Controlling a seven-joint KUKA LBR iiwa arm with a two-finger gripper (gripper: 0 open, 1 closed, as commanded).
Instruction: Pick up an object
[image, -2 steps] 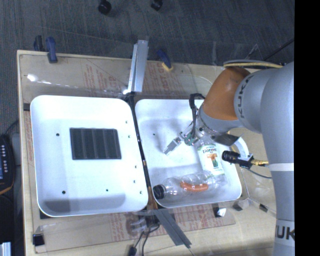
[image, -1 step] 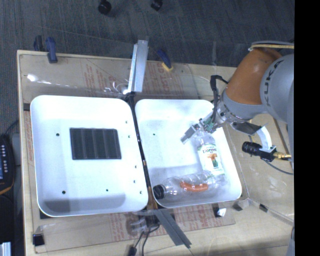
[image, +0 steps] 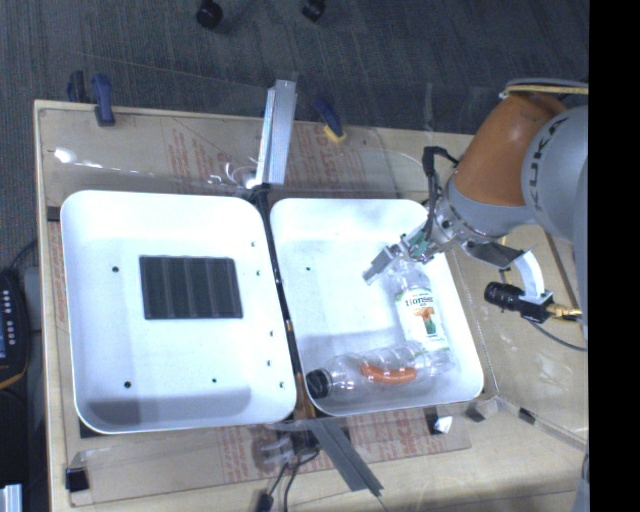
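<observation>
The claw (image: 400, 258) hangs over the upper right part of the right bin (image: 330, 225), carried by the grey arm with its orange band (image: 500, 160) reaching in from the right. Whether it is released or clenched cannot be told at this slant.

Just below the claw, and seemingly touching it at its top end, stands a clear bottle with a white label (image: 420, 312), printed with a small orange and green mark. It lies roughly lengthwise down the bin's right side, its upper end right under the claw; whether that end sits in the claw's grasp cannot be told.

Further below the claw, along the bin's near wall, lies a second clear plastic bottle (image: 375, 372) on its side, with a black cap pointing left and something orange showing through its body. Its right end comes close to the lower end of the labelled bottle.

Well to the claw's left is the left bin (image: 100, 380), with a dark ribbed rectangular panel (image: 190, 287) on its floor. Up and to the left of the claw, a grey metal bar (image: 277, 130) stands at the seam between the two bins, and blue clamps (image: 102, 98) grip the bench's far edge.
</observation>
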